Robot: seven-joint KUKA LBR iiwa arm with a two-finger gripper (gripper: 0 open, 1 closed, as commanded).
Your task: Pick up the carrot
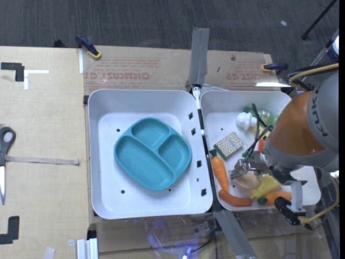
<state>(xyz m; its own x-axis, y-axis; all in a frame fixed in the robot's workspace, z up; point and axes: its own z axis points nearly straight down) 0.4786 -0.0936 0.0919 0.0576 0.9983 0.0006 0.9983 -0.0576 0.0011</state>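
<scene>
Lying along the near-left corner of the right bin [226, 99]: the carrot [218, 171], orange, slanted, thick end toward the centre divider, flat on the white floor. Just nearer, along the front wall: a second orange curved piece [234, 199], with a small green bit at its right end. Touching that on the right: a yellow toy [265, 186] and a pale tan round object [246, 181], crowded together beneath the tool.

Hovering over that cluster, right of the carrot and apart from it: the gripper [241, 170], metallic, poking left from under the arm [294, 131] with its broad orange band and grey casing. Jaws too small and cluttered to read; cannot tell whether spread or pressed together. Nothing seen pinched.

Farther back in the same bin: a speckled green-and-tan block [229, 144], tilted, mid-floor; beyond that a white lumpy item [247, 121] and a green object [263, 116], partly hidden by the arm.

Filling the left bin [97, 144]: a blue divided plate [153, 153], three compartments, set at a slant.

Out on the bench [38, 123], far left: scissors [5, 155] and black tape marks. Along the far edge: brown cardboard [140, 72] with a blue-and-yellow clamp [88, 46] at each end.
</scene>
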